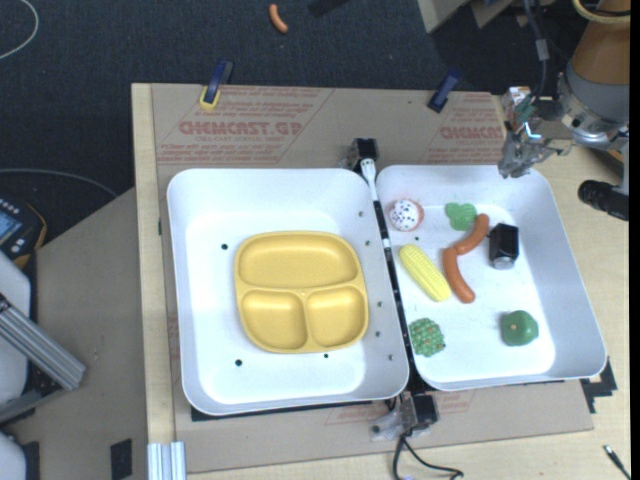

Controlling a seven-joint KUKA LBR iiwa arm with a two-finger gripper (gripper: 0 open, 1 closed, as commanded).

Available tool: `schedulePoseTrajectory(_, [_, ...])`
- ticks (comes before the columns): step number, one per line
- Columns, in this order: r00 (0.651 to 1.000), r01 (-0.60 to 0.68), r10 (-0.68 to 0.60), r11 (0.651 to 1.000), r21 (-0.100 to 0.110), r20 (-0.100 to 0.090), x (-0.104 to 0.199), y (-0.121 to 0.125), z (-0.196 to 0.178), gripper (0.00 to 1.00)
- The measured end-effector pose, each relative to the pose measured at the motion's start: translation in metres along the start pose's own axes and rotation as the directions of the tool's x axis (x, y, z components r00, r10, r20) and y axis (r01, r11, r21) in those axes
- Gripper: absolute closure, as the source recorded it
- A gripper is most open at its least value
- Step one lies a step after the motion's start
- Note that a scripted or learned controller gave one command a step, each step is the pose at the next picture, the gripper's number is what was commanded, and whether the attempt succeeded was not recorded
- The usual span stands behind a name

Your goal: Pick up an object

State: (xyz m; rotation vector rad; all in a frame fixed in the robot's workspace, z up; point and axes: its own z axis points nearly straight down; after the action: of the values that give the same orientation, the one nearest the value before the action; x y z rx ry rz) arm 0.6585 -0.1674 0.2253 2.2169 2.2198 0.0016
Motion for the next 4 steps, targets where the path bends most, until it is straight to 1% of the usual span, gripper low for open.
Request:
schedulePoseTrajectory(1, [1.000,0.004,-0.004,1.000,0.005,-0.005,0.053,0.000,0.010,1.00])
schedulePoseTrajectory(2, [1.000,0.005,-0.005,1.000,0.006,-0.005,0.108,0.001,0.016,1.00])
schedulePoseTrajectory(3, [1.000,0.003,-0.003,1.000,0.001,-0.003,0.154,0.006,-0.002,1.00])
schedulePoseTrajectory(4, [1.000,0.003,-0.003,1.000,0.002,-0.003,0.191,0.011,0.009,1.00])
